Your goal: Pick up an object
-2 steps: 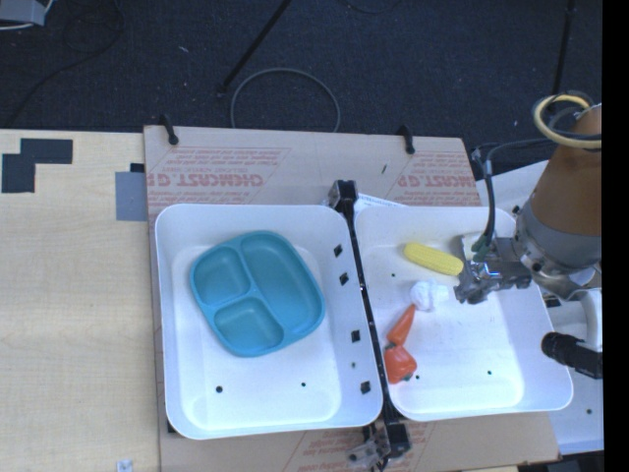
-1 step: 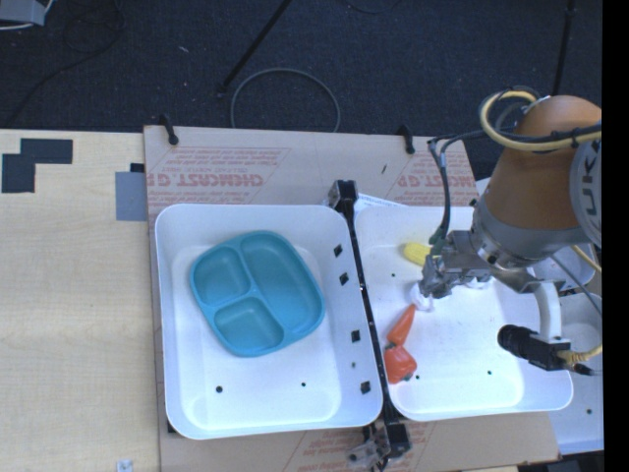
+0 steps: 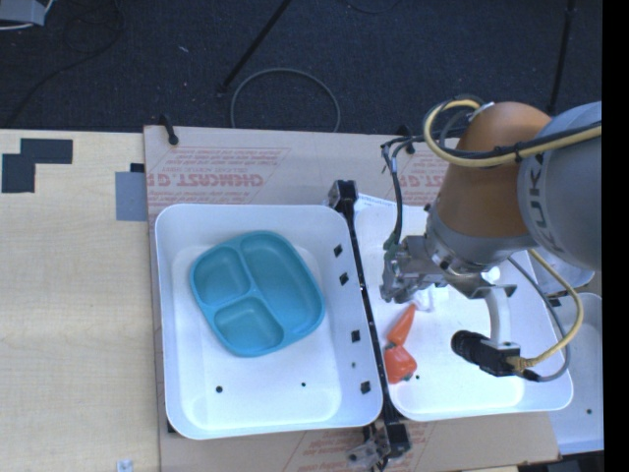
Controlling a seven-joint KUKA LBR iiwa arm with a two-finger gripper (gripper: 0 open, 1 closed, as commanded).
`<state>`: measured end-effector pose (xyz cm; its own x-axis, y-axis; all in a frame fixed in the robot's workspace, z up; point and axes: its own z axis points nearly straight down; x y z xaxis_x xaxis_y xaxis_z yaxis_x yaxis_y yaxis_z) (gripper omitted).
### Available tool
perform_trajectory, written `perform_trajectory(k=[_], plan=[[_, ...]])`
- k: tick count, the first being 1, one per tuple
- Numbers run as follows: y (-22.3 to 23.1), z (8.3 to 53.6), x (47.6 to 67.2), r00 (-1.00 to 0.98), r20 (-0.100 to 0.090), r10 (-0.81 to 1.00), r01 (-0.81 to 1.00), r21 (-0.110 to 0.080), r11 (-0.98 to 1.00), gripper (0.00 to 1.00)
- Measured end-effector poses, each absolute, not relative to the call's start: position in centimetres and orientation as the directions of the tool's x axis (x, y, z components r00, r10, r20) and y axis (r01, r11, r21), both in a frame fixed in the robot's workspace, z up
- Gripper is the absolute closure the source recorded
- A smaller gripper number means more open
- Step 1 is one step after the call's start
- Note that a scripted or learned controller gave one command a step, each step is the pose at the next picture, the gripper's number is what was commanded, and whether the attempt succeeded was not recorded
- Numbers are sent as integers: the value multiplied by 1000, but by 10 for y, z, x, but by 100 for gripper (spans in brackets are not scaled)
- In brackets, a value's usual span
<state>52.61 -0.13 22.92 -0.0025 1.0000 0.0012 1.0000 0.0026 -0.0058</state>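
Note:
An orange carrot-shaped object [image 3: 398, 346] lies in the right bin [image 3: 550, 393], close to the divider between the bins. My gripper [image 3: 402, 287] hangs low over the left part of that bin, just above the orange object's upper end. The grey arm with its orange band [image 3: 491, 180] reaches in from the right and covers much of the bin. Nothing visibly sits in the gripper.
A blue divided plate [image 3: 257, 291] rests in the left bin [image 3: 187, 401]. A black fitting on a yellow cable [image 3: 484, 351] hangs over the right bin's floor. Black clamps [image 3: 344, 197] mark the divider between the bins.

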Motion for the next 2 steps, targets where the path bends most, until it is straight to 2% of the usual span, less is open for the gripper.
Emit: perform_trajectory(k=[2], plan=[[87, 224, 544, -3, 0, 1000, 1000, -3, 3, 100]])
